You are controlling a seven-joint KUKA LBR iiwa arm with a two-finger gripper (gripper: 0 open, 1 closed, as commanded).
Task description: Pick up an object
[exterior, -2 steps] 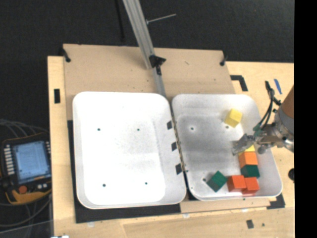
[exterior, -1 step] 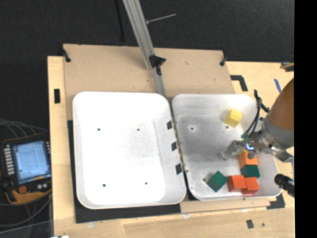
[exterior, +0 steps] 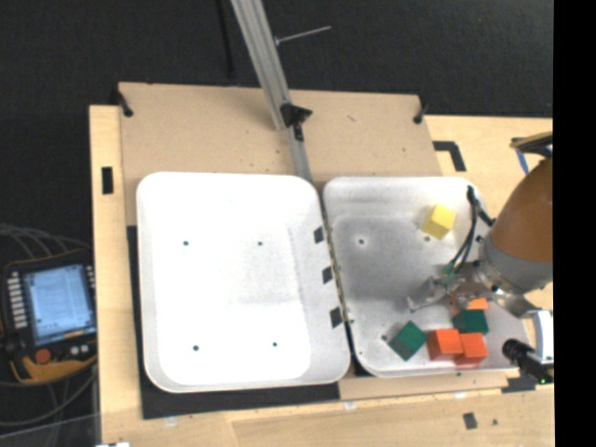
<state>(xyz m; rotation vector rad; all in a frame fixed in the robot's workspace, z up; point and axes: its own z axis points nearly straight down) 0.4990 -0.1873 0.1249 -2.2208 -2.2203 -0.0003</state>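
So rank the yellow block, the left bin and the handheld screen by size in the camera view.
1. Left bin, by far largest.
2. Handheld screen.
3. Yellow block, smallest.

A tan board (exterior: 270, 138) lies on the wooden bench (exterior: 279, 417), under the far edges of the 2 white bins. A slim metal pole (exterior: 264, 49) slants from the top of the view down to a black clamp (exterior: 295, 115). A handheld pendant with a lit screen (exterior: 51, 305) sits at the left, off the bench, trailing grey cables (exterior: 37, 240).
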